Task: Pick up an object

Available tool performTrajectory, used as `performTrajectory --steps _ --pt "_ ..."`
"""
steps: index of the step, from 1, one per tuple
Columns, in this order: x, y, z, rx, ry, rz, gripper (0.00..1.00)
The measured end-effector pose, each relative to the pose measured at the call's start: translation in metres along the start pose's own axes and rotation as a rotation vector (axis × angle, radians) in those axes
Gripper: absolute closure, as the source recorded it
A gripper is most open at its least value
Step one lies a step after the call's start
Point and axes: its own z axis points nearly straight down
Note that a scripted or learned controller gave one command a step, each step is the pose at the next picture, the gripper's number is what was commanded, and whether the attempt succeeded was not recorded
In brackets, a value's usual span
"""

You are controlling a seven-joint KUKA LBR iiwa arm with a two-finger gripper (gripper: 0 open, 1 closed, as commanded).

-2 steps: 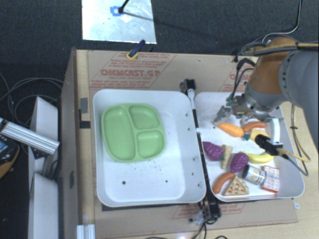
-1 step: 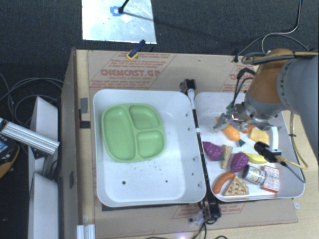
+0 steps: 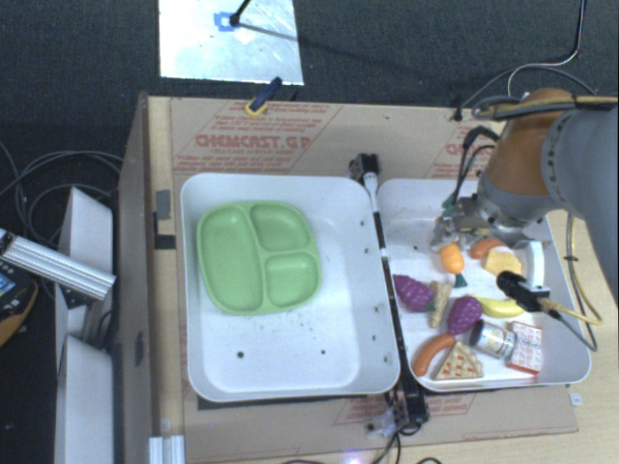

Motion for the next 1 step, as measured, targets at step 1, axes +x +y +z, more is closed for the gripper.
performTrajectory --steps 1 --pt "0.0693 -0.0246 -0.0907 -0.002 0.001 -0.001 1.00"
